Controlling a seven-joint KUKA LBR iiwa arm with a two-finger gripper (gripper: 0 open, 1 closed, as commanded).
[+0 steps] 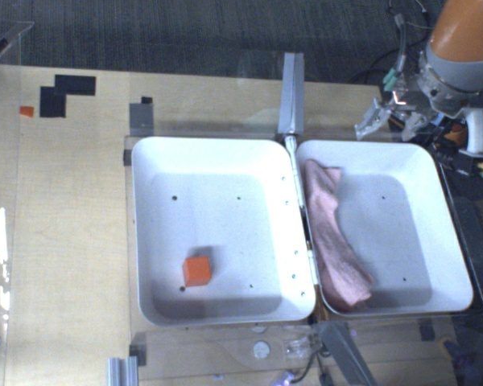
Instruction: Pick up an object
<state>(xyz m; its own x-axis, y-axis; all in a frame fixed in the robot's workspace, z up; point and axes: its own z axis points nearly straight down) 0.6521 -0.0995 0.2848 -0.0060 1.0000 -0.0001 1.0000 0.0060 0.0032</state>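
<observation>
Left bin (145, 215): an orange block (197, 271) sits near the front, well apart from all walls, with open floor on every side. Right bin (435, 215): a pink cloth (334, 240) lies along the left wall; the remaining floor is open.

Our view evenly bright, soft shadows in both bins (145, 215), bench (56, 215) glare at left (slightly blurry).

Two white bins, the left bin (145, 215) and the right bin (435, 191), sit side by side on the pale wooden surface (64, 240). Black tape patches (64, 93) and a small orange marker (26, 112) lie near the surface's far left corner.
</observation>
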